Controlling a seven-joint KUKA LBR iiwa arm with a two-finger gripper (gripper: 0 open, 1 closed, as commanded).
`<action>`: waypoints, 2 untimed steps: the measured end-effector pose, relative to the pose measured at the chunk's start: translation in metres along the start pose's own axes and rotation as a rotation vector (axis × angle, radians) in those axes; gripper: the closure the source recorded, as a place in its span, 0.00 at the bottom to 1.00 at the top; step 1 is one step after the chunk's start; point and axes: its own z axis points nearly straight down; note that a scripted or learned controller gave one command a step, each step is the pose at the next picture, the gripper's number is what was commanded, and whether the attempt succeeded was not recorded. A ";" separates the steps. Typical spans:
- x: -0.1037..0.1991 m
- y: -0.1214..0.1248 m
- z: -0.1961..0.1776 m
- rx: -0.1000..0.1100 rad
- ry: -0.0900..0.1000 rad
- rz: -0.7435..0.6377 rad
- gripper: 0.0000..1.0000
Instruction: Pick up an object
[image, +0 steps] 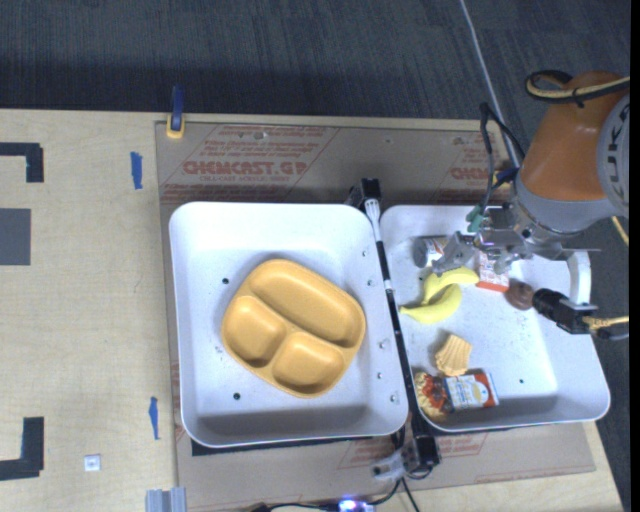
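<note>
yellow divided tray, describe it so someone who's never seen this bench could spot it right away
Of the two white bins side by side, look in the left bin, the one farther from the arm. The yellow divided tray lies near its middle, alone there. It is rounded, with three compartments, and far bigger than the banana and small packets in the right bin.

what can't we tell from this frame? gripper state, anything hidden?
- Gripper, camera view: the fingers are lost in wrist hardware and clutter, so grasp state and contact with the banana can't be told.
- Small items under the wrist: partly covered by the arm, identity unclear.
- Arm: cut off by the right edge.
- Packet in the right bin: label too small to read.
</note>
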 end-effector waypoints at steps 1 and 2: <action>-0.048 -0.095 0.085 -0.004 -0.002 0.002 0.00; -0.048 -0.093 0.074 -0.011 -0.003 0.002 1.00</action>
